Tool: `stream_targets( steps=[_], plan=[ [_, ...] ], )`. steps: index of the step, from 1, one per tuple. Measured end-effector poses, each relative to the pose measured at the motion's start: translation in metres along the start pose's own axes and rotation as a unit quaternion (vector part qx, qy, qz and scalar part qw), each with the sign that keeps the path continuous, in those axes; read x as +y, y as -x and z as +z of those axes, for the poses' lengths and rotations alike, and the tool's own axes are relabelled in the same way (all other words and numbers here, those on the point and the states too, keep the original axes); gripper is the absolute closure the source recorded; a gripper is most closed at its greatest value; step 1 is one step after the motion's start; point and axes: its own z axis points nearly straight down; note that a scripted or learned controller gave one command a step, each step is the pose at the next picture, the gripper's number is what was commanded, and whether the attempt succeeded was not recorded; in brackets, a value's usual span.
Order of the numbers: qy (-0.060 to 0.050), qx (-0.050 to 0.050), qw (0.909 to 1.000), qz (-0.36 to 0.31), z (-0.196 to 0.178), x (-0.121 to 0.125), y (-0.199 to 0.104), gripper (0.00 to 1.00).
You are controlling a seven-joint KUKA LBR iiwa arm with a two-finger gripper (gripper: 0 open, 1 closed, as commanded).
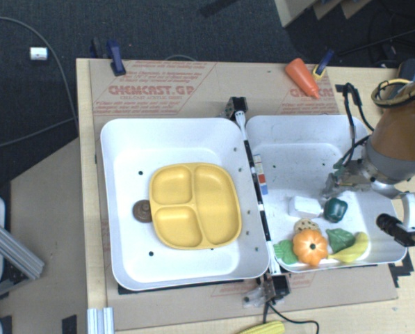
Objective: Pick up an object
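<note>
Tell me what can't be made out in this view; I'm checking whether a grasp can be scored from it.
- Gripper, camera view: the wrist above covers its fingers, so open or shut is unclear.
- Teal object: too small to identify; contact with the gripper unclear.
- Brown round object: partly hidden under the yellow tray.
- Items behind the orange fruit: overlapped, shapes incomplete.
- Arm: cut off by the right edge.

Only readable thing here is the red print on the brown protective sheet (151,89) covering the bench top behind the bins, looks like "CHEMCAST GP" in big letters. There are lines of smaller red print around it, and more of the same on the right side (297,99), but it's all too blurry to make out.
</note>
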Motion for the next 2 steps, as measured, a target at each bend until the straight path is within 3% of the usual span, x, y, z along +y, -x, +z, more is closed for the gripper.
stream_targets(
  steps=[1, 2],
  plan=[
    [0.000, 0.000, 1.0000, 0.000, 0.000, 0.000, 0.000, 0.00],
    [-0.001, 0.000, 1.0000, 0.000, 0.010, -0.036, -0.016, 0.00]
  ],
)
